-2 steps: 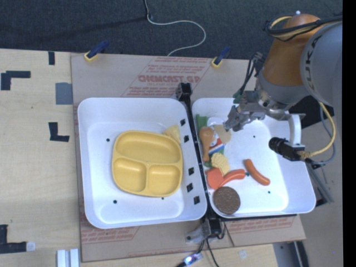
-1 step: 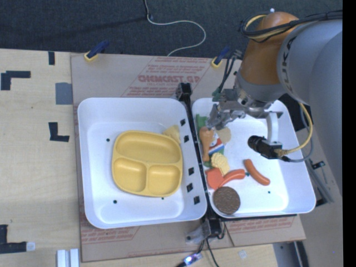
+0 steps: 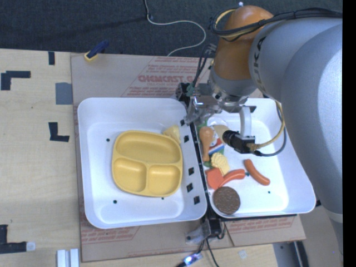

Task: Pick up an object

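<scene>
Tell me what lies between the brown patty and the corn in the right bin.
In the camera view, an orange-red toy piece lies between the patty and the corn, in the right bin.

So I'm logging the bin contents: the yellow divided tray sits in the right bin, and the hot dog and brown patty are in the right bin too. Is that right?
Not quite. In the camera view the yellow divided tray lies in the left bin, not the right one. The rest holds: the hot dog and the brown patty are in the right bin.
</scene>
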{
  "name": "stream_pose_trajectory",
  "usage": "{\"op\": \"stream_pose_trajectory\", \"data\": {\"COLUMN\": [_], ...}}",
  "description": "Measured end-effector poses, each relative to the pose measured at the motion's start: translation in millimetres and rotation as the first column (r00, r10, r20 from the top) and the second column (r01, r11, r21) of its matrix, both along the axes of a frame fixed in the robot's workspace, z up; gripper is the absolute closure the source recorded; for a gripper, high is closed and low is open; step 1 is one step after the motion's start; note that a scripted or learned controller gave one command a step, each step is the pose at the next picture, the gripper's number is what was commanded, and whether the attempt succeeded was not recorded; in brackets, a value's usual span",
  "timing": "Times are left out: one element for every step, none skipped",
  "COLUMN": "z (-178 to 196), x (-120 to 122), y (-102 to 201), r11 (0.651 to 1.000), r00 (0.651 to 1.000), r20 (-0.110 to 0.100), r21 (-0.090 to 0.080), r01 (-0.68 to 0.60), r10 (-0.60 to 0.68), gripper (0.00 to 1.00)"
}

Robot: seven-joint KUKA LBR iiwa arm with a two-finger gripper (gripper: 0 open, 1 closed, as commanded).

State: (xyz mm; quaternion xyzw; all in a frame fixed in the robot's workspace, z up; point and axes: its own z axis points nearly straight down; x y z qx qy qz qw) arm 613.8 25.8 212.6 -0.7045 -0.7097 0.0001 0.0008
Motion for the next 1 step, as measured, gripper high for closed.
{"op": "stream_pose_trajectory", "data": {"z": [1.3], "x": [1.5], "y": [4.5], "r11": [1.000], "r00": [1.000], "r20": [0.000], "r21": [-0.001], "r01": [0.005], "r10": [-0.005], "gripper": [1.00]}}
